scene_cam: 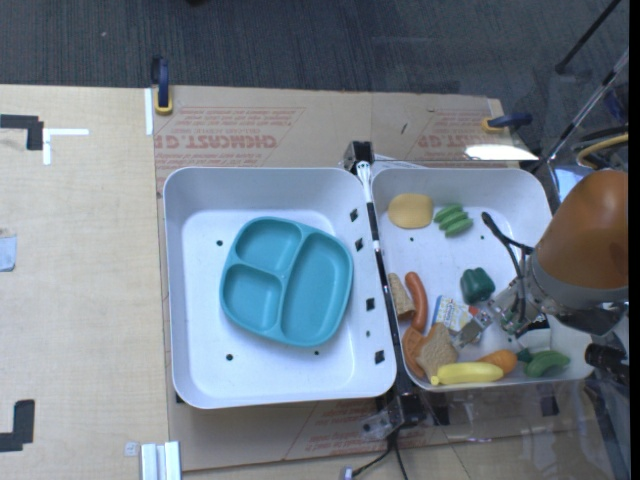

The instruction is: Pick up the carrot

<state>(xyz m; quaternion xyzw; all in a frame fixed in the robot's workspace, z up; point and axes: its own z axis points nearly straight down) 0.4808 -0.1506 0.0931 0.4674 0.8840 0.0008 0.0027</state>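
The carrot (503,360) is a short orange piece lying near the front wall of the right bin (520,183). The yellow banana (466,373) partly covers its left end, and a green piece (545,363) lies at its right end. My gripper (482,324) hangs low over the bin's middle, just above and a little left of the carrot, beside a small white packet (452,313). The grey wrist and orange band (597,230) rise behind it on the right. Nothing can be seen held in the gripper.
The right bin also holds a slice of toast (437,348), a red sausage (416,300), a dark green pepper (477,284), a pea pod (452,219) and a yellow round piece (410,210). A teal divided plate (287,280) lies in the left bin (190,298).
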